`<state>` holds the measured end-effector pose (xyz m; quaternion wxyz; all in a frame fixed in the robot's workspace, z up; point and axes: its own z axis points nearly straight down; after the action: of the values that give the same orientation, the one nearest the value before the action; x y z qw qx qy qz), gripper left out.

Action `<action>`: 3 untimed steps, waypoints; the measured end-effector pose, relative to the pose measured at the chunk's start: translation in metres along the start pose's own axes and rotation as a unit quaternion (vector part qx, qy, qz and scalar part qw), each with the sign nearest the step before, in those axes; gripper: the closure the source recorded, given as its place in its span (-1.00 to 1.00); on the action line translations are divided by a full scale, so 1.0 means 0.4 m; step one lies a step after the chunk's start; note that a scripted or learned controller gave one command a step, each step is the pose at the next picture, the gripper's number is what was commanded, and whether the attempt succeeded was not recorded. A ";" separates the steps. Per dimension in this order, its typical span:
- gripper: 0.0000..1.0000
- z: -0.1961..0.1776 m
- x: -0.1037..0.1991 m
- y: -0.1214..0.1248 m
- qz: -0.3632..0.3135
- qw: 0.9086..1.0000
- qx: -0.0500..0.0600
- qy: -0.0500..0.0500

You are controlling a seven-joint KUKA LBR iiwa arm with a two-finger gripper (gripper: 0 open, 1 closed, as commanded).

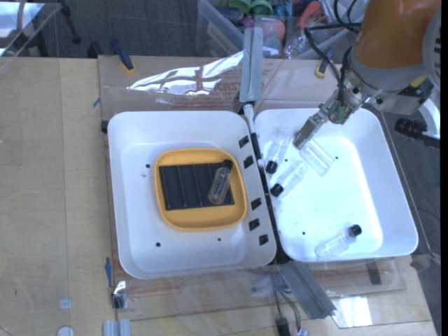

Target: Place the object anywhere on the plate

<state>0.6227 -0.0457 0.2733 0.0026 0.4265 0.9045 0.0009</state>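
My two-finger gripper (302,140) over the right white bin (392,187), whether it is parted or closed I cannot tell, clear plastic bottle with black cap (220,182) lying on the square yellow plate with dark centre (168,212), left white bin (133,187) beneath it

Arm enters from the right, orange band high, wrist angled down and leftward. Claw (305,137) slender, slanted, tip low; finger state indistinct from this angle

One fixed overhead camera, slanted down over both bins (126,187).
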 end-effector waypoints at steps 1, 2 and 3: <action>-1.00 -0.103 -0.192 -0.054 -0.018 1.000 0.000 -0.001; -1.00 0.006 -0.330 -0.204 -0.002 1.000 0.001 0.002; -1.00 -0.175 -0.400 -0.211 0.012 1.000 0.000 -0.001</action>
<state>0.6588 -0.2228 0.3436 0.0035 0.4370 0.8995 0.0005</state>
